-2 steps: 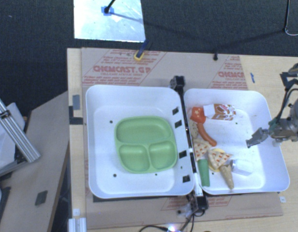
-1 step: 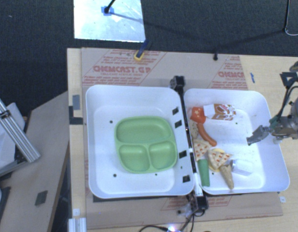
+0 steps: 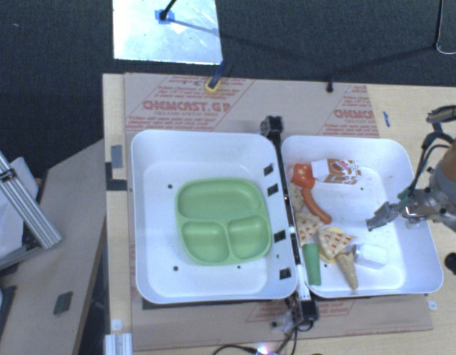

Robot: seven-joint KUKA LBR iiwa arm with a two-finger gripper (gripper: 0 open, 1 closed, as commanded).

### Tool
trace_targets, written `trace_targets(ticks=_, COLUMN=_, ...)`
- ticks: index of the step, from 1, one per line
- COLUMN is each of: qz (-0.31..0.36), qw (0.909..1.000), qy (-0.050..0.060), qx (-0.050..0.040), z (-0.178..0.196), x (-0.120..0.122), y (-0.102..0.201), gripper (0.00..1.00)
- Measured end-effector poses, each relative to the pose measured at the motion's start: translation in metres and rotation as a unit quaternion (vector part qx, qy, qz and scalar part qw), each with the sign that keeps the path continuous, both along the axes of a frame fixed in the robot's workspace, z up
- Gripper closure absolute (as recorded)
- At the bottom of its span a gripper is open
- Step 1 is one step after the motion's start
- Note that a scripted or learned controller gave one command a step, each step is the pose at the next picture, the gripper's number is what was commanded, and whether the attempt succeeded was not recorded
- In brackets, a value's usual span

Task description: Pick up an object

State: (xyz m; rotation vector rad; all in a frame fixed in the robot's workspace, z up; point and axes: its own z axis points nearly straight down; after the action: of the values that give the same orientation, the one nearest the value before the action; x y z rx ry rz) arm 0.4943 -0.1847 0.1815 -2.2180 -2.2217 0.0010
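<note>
The right bin [image 3: 391,157] holds several toy foods along its left side. An orange-and-white carton [image 3: 337,171] lies at the back, with a red piece [image 3: 301,174] and an orange sausage [image 3: 314,205] beside it. Nearer the front lie a pizza slice [image 3: 307,229], a waffle piece [image 3: 334,240], a green stick [image 3: 311,263], a cone [image 3: 347,268] and a small white cup [image 3: 371,255]. My gripper [image 3: 382,217] reaches in from the right, low over the bin's right half. It sits just above and right of the white cup, with nothing seen held in it.
The left bin [image 3: 150,161] bears a green divided plate [image 3: 220,221]. A black divider with clips [image 3: 283,213] runs between the bins. Cables [image 3: 435,135] hang by the arm at the right. A shiny metal sheet [image 3: 167,21] lies beyond the bench.
</note>
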Motion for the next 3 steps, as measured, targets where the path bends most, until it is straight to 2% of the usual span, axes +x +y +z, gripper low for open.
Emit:
trace_targets(ticks=2, qz=0.000, qw=1.0000, qy=0.000, qx=0.0002, z=-0.099, x=-0.009, y=0.004, gripper=0.00)
trace_targets(ticks=3, qz=-0.001, qw=1.0000, qy=-0.003, qx=-0.0014, z=-0.086, x=-0.007, y=0.003, gripper=1.00)
